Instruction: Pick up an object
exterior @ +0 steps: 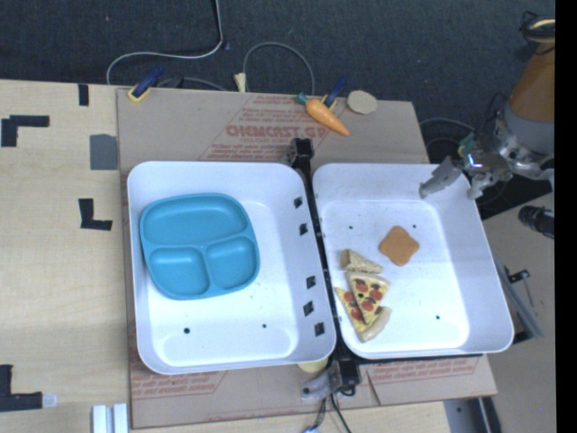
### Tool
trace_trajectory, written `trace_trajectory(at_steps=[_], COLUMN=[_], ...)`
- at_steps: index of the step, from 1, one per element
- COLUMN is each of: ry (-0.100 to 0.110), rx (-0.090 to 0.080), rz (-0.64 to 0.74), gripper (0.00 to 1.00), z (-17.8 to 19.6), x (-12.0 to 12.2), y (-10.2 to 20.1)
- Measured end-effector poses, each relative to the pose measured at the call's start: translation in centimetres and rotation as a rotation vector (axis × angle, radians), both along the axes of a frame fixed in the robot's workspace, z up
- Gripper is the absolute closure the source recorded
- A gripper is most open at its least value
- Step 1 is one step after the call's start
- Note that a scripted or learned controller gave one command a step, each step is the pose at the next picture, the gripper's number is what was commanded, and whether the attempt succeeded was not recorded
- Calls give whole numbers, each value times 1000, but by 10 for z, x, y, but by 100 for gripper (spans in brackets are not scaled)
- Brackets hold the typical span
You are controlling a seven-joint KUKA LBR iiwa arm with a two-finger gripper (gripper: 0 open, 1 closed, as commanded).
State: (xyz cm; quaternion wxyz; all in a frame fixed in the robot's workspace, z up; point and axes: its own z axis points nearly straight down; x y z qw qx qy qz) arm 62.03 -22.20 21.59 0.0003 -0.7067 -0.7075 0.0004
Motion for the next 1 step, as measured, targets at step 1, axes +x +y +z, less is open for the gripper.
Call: trace_trajectory(at_steps=[1], ry=[-3], rx=[-4], rz=[2], gripper=[0], z=[-135], x=[-16], y=[51])
